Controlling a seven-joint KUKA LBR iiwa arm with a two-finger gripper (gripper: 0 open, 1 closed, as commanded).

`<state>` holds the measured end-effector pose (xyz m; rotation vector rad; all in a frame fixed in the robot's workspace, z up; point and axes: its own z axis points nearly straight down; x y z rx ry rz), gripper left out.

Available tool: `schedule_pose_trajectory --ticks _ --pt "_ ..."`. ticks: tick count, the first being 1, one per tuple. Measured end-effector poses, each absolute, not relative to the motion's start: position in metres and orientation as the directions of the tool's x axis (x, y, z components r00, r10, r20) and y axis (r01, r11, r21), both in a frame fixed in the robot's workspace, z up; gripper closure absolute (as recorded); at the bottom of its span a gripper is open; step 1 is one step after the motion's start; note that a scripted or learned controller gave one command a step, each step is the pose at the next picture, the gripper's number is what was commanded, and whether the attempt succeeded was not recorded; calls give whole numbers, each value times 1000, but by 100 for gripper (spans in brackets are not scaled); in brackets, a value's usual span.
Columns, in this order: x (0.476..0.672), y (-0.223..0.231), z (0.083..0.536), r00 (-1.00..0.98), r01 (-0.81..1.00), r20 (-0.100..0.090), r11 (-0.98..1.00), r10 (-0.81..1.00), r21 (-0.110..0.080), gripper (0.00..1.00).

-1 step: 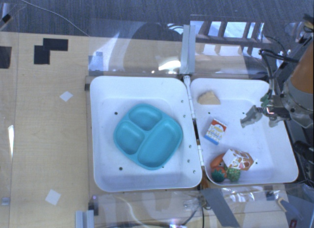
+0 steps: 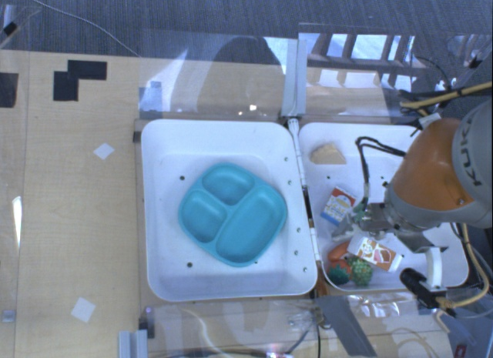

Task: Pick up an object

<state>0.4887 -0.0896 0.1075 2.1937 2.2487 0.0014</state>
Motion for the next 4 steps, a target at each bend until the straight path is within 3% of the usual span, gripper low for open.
schedule_pose_trajectory --ticks 1,2,3,4 --pt "555 -88 100 -54 999 0 54 999 4 0" --pt "602 -91 88 83 996 -1 -83 997 10 0" --pt "576 -83 89 -78 997 -3 78 997 12 0" --pt "579 -83 102 -78 997 -4 78 997 19 100"
